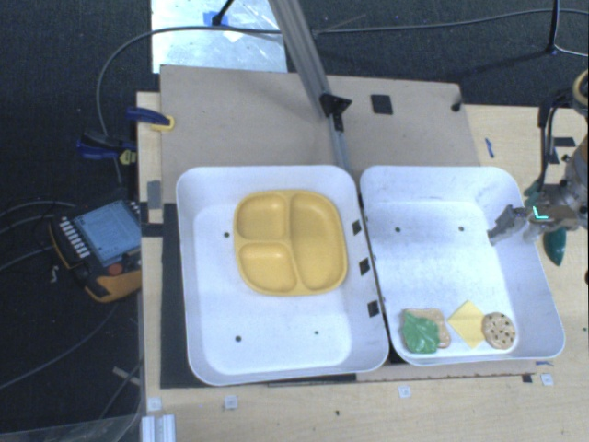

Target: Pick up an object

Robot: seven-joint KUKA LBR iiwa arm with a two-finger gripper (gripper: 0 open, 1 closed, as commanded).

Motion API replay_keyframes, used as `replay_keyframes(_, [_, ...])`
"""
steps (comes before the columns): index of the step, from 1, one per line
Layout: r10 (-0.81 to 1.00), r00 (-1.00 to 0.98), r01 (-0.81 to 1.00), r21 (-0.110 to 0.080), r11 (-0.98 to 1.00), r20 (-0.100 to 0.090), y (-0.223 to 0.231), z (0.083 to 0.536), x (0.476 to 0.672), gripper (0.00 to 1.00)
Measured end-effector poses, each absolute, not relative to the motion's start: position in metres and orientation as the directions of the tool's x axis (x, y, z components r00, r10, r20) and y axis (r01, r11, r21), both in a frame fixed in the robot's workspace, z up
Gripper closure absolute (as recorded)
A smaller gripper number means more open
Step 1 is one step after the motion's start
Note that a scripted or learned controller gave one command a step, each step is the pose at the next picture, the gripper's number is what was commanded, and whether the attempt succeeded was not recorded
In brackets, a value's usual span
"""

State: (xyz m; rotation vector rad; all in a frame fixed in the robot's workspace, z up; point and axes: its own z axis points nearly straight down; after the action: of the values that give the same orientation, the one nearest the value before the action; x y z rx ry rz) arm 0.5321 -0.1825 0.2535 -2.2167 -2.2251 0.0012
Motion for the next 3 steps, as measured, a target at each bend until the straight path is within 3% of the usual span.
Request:
replay_keyframes(1, [1.0, -0.004, 1.0, 0.002, 0.004, -0.001, -0.183, 0.255, 0.533, 0.0])
replay_keyframes(3, [1.0, -0.001, 1.0, 0.0, 0.001, 0.0, -0.187, 0.169, 0.538, 0.0])
